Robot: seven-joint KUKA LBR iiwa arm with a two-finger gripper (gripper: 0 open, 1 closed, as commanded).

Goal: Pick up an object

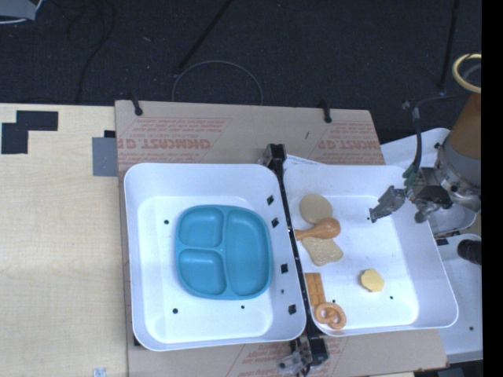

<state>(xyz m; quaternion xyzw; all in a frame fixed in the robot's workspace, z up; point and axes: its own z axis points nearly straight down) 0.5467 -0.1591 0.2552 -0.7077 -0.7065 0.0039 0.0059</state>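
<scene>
The blue divided plate (221, 251) fills the left bin (149, 187); in the right bin (428, 289) lie pale food pieces and a small yellow piece (372, 280), probably light and stiff, best pinched across its width; the gripper (387, 205) hovers above the bin, whether its jaws are apart cannot be told.

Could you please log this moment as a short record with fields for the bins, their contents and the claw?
left bin: blue divided plate
right bin: pale flat pieces, tan drumstick-shaped toy, small yellow piece, orange stick, pretzel
claw: above the right bin's upper right part, nothing seen between its fingers
task state: no object lifted yet
</scene>
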